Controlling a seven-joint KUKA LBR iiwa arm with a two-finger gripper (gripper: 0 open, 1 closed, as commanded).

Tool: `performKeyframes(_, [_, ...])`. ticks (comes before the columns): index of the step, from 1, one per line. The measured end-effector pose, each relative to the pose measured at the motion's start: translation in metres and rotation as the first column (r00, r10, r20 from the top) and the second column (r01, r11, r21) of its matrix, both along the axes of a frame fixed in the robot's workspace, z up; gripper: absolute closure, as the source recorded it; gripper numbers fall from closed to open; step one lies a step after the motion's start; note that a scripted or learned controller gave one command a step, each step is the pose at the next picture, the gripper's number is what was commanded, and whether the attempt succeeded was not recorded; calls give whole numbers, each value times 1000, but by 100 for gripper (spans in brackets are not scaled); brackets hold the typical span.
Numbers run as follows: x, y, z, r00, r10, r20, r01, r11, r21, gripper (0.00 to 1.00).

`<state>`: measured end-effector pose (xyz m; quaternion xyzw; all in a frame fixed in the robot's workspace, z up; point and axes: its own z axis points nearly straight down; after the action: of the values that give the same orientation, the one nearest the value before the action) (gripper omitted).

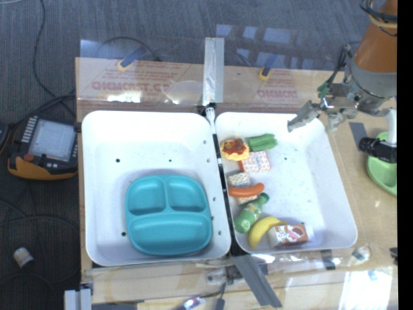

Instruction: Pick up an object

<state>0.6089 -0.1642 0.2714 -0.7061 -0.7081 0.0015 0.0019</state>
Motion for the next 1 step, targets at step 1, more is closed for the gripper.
performKeyframes(1, [43, 6, -77, 999, -33, -1, 33, 999, -4, 0])
